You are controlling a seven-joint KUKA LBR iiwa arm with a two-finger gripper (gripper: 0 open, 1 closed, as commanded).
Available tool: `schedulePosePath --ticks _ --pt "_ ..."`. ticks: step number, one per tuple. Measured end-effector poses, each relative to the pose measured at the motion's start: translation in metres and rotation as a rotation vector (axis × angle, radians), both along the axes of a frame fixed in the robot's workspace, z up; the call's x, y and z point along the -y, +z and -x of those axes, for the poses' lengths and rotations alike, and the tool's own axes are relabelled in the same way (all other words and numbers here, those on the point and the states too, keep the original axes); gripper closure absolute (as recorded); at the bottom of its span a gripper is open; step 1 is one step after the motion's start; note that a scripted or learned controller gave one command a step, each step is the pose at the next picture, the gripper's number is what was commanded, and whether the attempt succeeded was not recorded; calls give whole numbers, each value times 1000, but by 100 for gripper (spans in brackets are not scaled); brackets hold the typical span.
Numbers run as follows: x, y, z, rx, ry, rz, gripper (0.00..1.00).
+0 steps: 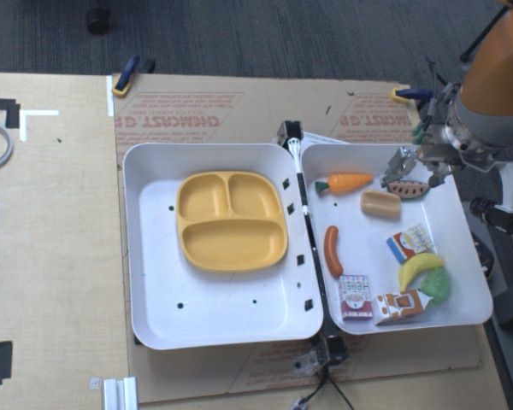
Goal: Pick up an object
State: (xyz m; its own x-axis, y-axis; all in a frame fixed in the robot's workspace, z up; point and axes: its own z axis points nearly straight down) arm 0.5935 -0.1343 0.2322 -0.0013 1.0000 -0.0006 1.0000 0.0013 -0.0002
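My gripper (418, 171) hangs over the far right corner of the right bin (462, 314), its fingers open and nothing between them. Just below it lies a watermelon slice (408, 189), red with a green rind. A tan bread roll (380, 204) sits close in front of the slice, and an orange carrot (346, 182) lies to its left. Nearer the front are a red sausage (332, 251), a small white, red and blue box (408, 244), a yellow banana (421, 269), a green vegetable (437, 286), a pink carton (355, 297) and an orange-and-white carton (400, 306).
The left bin (145, 254) holds a yellow divided plate (232, 220). Both bins rest on a cardboard sheet (179, 114) on the bench. The arm's orange band (496, 54) rises at the right edge. A blue-and-yellow clamp (126, 75) sits at the cardboard's far left corner.
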Motion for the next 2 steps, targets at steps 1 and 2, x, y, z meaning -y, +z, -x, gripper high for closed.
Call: schedulePosePath --ticks 1,2 --pt "11 -114 27 0 105 -1 0" --pt "30 -132 78 6 250 2 0"
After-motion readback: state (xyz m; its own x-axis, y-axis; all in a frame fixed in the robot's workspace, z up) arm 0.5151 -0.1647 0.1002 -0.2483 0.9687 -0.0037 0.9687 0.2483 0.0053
